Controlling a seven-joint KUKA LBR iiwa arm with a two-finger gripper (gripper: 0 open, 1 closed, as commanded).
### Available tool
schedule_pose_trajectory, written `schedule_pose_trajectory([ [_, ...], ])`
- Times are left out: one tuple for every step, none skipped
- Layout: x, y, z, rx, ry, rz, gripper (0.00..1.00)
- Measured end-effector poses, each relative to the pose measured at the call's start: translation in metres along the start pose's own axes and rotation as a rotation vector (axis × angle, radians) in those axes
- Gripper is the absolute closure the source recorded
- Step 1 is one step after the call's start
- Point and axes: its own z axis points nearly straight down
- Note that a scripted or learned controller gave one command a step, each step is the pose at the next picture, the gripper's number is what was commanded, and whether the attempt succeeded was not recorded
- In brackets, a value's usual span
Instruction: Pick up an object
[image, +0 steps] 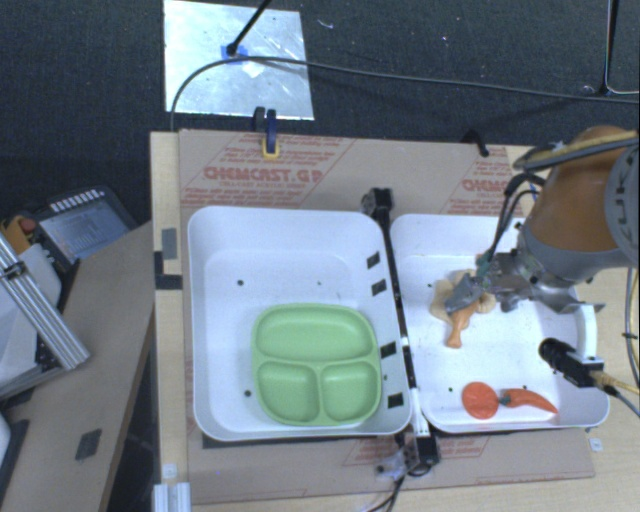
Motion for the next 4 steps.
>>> schedule_pose_trajectory([
  [0.0, 0.003, -0.007, -0.013, -0.001, -0.002, 0.0],
  [0.005, 0.006, 0.054, -0.008, 0.0, -0.001, 0.0],
  [0.006, 0.007, 0.1, -0.009, -0.001, -0.001, 0.0],
  [0.005, 0.008, 0.087, -0.014, -0.002, -0.001, 1.0],
])
